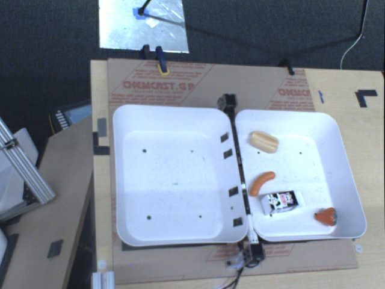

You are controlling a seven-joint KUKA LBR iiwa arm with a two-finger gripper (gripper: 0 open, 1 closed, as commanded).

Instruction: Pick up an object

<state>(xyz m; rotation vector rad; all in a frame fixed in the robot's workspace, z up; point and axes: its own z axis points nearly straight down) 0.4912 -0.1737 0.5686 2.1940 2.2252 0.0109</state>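
A: Looking for the pickable things. Finding them where?

B: Finding all four in the right bin [346, 161]. Seeing a tan bun [264, 141] lying toward the far side, near the inner wall. Seeing an orange sausage [261, 183] lying nearer the camera, slanted, close against that same inner wall.

A: And sitting beside the sausage?

B: Noticing a small white box [280, 201] with black print, lying flat just beside the sausage's lower end, perhaps touching it, though hard to tell. Spotting a red-orange lump [325, 217] sitting in the near right corner, well apart from the bun and clear of the box.

A: Placing any of them relative to the pincer?

B: Not managing that. Not being able to tell whether open, closed or gripping anything, nor which thing is lying nearest to it.

A: Moving outward, then.

B: Seeing the left bin [129, 161] sitting side by side with the right one, touching along a seam, with black clips [228, 154] running down the join. Seeing both resting on a brown sheet [180, 84] with red lettering, lying on the pale bench [60, 221]. Noticing a yellow clamp [162, 65] gripping the sheet's far edge, and beyond it a shiny silver square [117, 17] lying on the dark floor. Catching an aluminium rail [24, 167] slanting in at the left edge.
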